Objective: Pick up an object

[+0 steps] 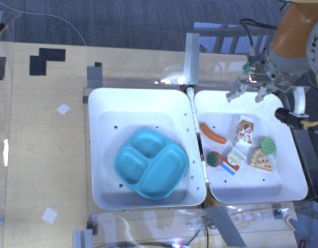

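Note:
My gripper (249, 93) hangs open above the back edge of the right bin (288, 190), its two grey fingers spread apart with nothing between them. In that bin lie an orange hot dog (213, 133), a small carton (244, 132), a green round toy (267, 146), a waffle-like pizza wedge (261, 160), a green and red toy (215, 159) and a white packet with a blue and red strip (234, 158). All of these sit in front of and below the gripper, apart from it.
The left bin (105, 107) holds a blue divided plate (151, 163). A metal post (192, 61) stands at the back between the bins. The orange-banded arm (298, 30) fills the upper right, with cables around it.

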`<action>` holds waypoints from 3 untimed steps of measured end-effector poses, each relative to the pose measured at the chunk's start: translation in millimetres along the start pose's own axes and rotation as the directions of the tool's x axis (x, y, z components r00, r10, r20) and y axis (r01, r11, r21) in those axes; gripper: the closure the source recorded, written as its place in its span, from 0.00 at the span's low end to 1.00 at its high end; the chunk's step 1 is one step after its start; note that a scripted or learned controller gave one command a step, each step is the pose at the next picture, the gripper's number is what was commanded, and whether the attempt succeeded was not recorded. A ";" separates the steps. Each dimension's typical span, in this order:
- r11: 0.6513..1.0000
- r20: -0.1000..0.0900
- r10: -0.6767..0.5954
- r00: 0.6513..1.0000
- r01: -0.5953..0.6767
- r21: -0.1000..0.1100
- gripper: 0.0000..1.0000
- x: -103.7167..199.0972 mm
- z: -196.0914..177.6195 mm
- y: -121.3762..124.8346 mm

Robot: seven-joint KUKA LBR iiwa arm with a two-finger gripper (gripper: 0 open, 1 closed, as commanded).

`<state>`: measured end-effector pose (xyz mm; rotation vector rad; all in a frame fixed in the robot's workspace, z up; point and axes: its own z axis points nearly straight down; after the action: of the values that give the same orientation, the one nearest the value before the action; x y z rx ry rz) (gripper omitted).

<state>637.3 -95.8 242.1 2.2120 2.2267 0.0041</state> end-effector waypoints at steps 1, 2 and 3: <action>0.995 0.000 0.103 0.995 -0.103 -0.005 0.00 -23.6 111.5 -38.7; 0.994 0.005 0.101 0.995 -0.101 -0.037 0.00 -42.2 122.8 -71.0; 0.964 0.027 -0.260 0.965 0.261 -0.043 0.00 -94.8 132.4 -40.7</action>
<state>597.8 -190.9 109.5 1.8708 2.4600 0.0316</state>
